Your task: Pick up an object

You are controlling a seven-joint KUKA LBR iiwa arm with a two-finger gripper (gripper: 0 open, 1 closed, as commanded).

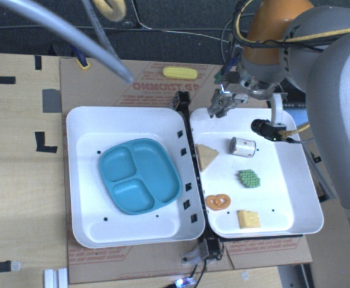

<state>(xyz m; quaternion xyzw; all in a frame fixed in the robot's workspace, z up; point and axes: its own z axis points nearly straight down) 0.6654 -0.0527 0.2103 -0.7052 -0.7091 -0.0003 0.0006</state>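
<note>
**Pick Approach: Right Bin, Gripper Above the Far Edge**

Cardboard sheeting covers the bench, and two shallow white bins sit on it side by side. The right bin [283, 221] holds the candidate objects: a small grey-and-white cylinder [243, 146] at its 12 o'clock; a tan wedge [206, 156] at 9 o'clock, touching the divider wall; a green knobbly piece [250, 178] near centre; a pretzel [217, 202] at 7 o'clock; a yellow block [248, 219] at 6 o'clock. The gripper [221, 105] hangs over the bin's far left corner; nothing sits between its fingers, and their spread cannot be judged. The cylinder is the nearest object, lying toward 5 o'clock from the gripper, its long axis running roughly 9-to-3. The left bin [78, 179] carries a blue divided plate [140, 175]; a yellow banana-like item [180, 73] rests on the cardboard at 12 o'clock.
</note>
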